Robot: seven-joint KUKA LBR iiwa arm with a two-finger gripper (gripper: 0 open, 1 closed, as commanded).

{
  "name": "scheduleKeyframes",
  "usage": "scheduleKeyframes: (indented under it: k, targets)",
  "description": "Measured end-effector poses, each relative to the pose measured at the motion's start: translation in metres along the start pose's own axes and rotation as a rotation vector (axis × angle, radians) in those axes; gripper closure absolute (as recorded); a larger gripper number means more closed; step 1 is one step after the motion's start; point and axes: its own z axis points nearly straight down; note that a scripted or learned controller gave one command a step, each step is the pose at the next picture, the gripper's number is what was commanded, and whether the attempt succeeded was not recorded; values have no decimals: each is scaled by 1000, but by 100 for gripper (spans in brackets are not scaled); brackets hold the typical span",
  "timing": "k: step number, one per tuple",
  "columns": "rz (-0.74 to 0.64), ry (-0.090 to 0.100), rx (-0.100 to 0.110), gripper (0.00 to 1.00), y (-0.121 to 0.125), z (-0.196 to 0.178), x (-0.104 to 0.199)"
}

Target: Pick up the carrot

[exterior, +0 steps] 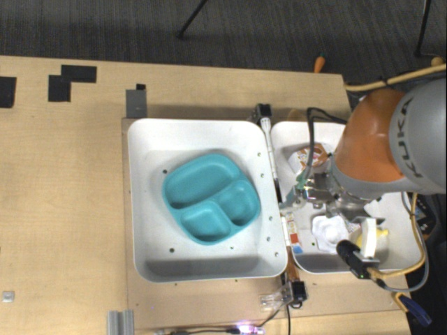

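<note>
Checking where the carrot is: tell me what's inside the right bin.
The arm hangs over the right bin, covering most of it. White and yellow items show below; no carrot identifiable.

Smooth plastic tray (209, 197); wooden bench (63, 208)

The bench (70, 208) is pale tan wood with black blocks at its far left; both bins, the left bin (140, 187) and the right bin (293, 135), are plain white; the divided tray (209, 197) is solid teal; the arm (391, 145) is grey with an orange band; the floor (105, 12) is dark grey.
</note>
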Motion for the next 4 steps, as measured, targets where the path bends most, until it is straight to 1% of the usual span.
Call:
scheduleKeyframes:
  k: [1, 2, 3, 4]
  targets:
    - [-234, 0, 1, 0, -2, 0, 28]
    - [-280, -5, -1, 0, 3, 0, -46]
    - [-562, 0, -1, 0, -1, 0, 14]
    - [-561, -2, -10, 100, 2, -11, 14]
